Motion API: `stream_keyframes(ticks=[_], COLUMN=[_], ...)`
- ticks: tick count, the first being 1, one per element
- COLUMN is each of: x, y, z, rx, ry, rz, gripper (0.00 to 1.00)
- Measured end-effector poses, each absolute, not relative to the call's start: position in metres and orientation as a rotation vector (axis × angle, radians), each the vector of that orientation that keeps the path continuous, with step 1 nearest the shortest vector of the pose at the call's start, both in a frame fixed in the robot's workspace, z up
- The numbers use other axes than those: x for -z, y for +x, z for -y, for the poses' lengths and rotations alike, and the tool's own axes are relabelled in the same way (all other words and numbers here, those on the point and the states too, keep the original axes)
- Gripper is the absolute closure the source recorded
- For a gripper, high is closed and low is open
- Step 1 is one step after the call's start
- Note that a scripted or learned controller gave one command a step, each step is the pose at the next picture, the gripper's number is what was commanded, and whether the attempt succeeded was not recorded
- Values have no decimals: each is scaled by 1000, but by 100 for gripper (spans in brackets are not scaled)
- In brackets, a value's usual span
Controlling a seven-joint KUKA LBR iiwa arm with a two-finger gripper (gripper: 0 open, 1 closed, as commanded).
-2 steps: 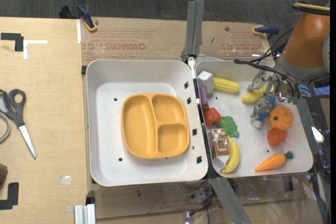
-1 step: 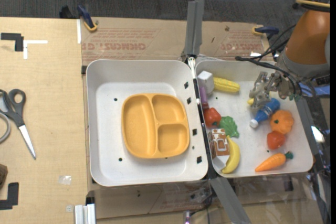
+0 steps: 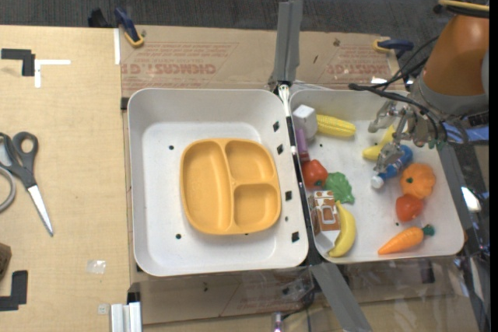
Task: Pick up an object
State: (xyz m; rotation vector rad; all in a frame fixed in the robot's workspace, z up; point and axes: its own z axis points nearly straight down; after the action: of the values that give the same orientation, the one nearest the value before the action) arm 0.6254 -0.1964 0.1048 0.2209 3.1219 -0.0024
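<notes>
On the far left, a pair of grey-handled scissors [image 3: 27,175] lies on the pale wooden bench [image 3: 70,245]. Next comes the left bin [image 3: 148,245], shallow and white, with a yellow three-part plate [image 3: 230,186] lying flat in its middle.

The right bin [image 3: 443,245] touches it along a shared edge and is crowded with toy food. Near the dividing edge sit a small white block [image 3: 304,120], a red piece [image 3: 314,172], a green leafy piece [image 3: 340,186] and a brown-and-white packet [image 3: 324,210]. A corn cob [image 3: 335,125] lies near the top of the bin, and a banana [image 3: 343,232] curves along the bottom beside the packet. Further right, a carrot [image 3: 404,239] lies near the lower edge, with a red tomato-like piece [image 3: 408,207] and an orange pumpkin [image 3: 419,180] just above it.

The grey arm [image 3: 459,58], with its orange band, reaches in from the right. Its gripper [image 3: 398,138] hangs low over the upper right part of this bin, right at a small blue-and-white bottle [image 3: 389,165] and a yellow piece [image 3: 380,150]. From where I stand, I cannot tell how wide it is or whether it has hold of anything.
</notes>
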Motion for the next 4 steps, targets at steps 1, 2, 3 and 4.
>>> stream_keyframes(ticks=[1, 2, 3, 4], x=[-116, -116, -94, -93], y=[628, 627, 607, 570], z=[196, 196, 213, 218], rx=[4, 4, -1, 0], ry=[217, 217, 364, 402], rz=[-3115, -3115, -3114, -3111], gripper=[100, 0, 0, 0])
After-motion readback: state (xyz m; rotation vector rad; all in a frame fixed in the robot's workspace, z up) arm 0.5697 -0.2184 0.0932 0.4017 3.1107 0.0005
